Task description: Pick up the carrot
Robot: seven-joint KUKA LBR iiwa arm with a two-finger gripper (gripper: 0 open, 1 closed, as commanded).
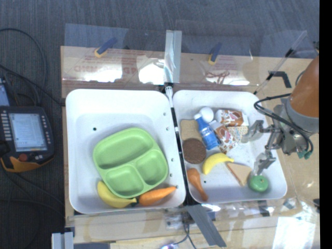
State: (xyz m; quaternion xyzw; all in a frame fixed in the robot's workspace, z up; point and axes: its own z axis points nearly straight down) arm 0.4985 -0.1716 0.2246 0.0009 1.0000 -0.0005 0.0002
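Right of the small banana (217,162), over the right bin (280,191), the gripper (260,147) hangs with its two fingers spread wide and nothing between them.

Two orange, tapered things could answer to the task. The clearer carrot (156,195) lies well to the left of the banana and a little lower, across the divider in the left bin (78,139). A duller orange piece (196,184) lies just below and left of the banana, nearly touching it. I cannot tell whether that one is a second carrot.

To do this step well, I judge the arm should settle on one target before it descends. It should turn the wrist so the fingers straddle the carrot across its width, not along its length. The thicker middle is the better place to close, since the taper may slip out of a grip near the tip.

If the nearer piece is chosen, the banana crowds one side, so the finger on that side needs a clean gap. A green apple (258,183), below and right of the banana, sits near the gripper and should be passed over.
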